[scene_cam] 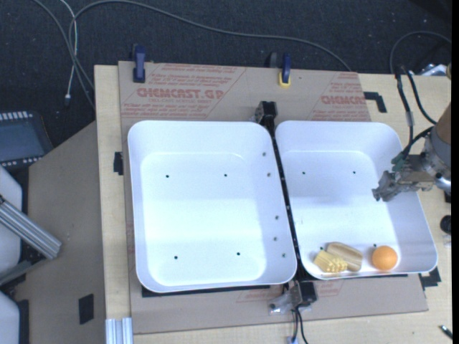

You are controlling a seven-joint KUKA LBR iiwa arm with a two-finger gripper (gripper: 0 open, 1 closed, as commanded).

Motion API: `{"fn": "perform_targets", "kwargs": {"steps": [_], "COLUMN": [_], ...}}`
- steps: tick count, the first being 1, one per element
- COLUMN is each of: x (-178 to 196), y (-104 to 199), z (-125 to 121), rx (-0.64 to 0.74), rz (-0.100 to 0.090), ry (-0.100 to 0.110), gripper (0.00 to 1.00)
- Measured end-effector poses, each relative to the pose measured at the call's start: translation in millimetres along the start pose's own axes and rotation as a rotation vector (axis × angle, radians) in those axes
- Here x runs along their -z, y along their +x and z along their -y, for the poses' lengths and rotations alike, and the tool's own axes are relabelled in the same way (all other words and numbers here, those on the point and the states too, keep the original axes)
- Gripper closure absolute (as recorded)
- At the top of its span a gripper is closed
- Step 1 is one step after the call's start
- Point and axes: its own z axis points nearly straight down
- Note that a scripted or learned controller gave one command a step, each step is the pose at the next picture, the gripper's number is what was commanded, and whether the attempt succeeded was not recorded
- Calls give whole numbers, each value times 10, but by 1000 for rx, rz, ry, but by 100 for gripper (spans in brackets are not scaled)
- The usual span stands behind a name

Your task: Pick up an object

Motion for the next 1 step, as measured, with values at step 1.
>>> {"fn": "perform_targets", "kwargs": {"steps": [1], "x": [903], "y": [474], "z": [109], "rx": [4], "rz": [0], "ry": [-7], "gripper": [100]}}
